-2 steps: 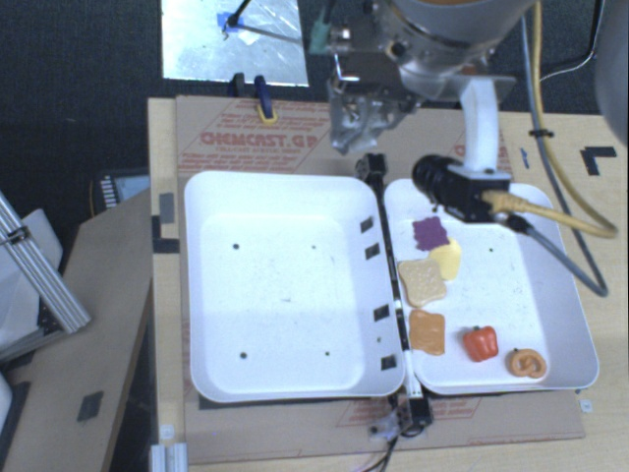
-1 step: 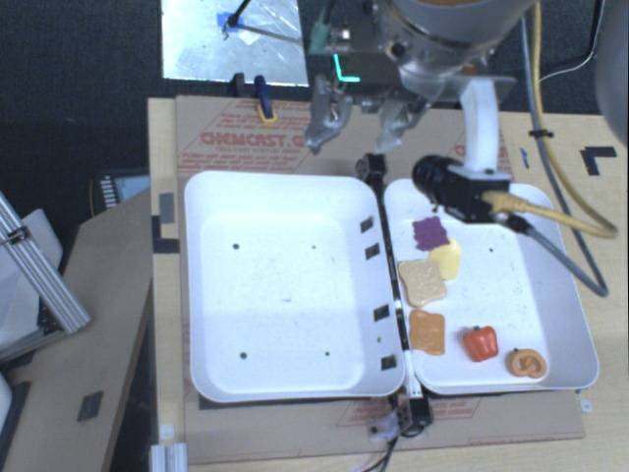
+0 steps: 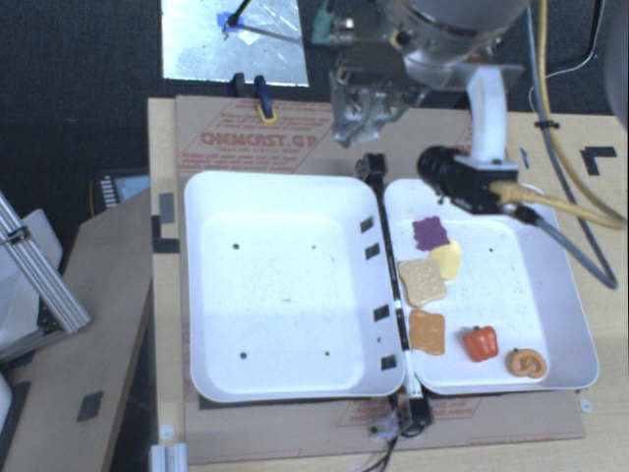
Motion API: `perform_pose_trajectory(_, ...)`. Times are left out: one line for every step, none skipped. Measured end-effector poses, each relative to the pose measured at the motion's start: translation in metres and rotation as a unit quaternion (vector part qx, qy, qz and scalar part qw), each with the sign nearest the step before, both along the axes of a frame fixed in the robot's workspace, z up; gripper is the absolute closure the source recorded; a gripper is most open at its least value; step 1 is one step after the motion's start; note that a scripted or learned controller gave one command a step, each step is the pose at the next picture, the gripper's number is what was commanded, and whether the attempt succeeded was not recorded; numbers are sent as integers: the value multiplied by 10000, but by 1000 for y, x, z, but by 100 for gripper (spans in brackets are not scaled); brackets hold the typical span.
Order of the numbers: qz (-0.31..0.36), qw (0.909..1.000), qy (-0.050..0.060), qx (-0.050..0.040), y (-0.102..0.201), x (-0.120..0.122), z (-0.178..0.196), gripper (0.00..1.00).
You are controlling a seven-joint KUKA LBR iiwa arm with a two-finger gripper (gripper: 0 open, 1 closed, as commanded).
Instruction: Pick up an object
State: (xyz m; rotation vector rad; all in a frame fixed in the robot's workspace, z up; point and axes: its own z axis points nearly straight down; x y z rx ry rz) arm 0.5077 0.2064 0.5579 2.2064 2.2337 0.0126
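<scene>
- Brown cardboard sheet printed in red point(image 3: 251, 138) lies on the tan bench under two shallow white bins.
- Left white bin point(image 3: 211, 264) has a bare floor with a few small dark dots.
- Grey two-finger gripper point(image 3: 359, 126) hangs above the back edge of the bins, near the divider; whether its fingers are spread or closed cannot be told, and nothing is seen between them.
- Right white bin point(image 3: 560, 303) holds the objects, clustered toward its left side: purple piece point(image 3: 429, 232), pale yellow block point(image 3: 448, 260), tan bread-like slice point(image 3: 424, 281) tilted on the diagonal, orange square slab point(image 3: 427, 331), red pepper-shaped toy point(image 3: 480, 343), orange curled pretzel-like piece point(image 3: 528, 364).
</scene>
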Motion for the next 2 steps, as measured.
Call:
perform_pose_trajectory(5, 10000, 5, -2, 0, 0, -1, 0)
perform_pose_trajectory(-59, 9999, 112, -54, 2, 8, -296, 0)
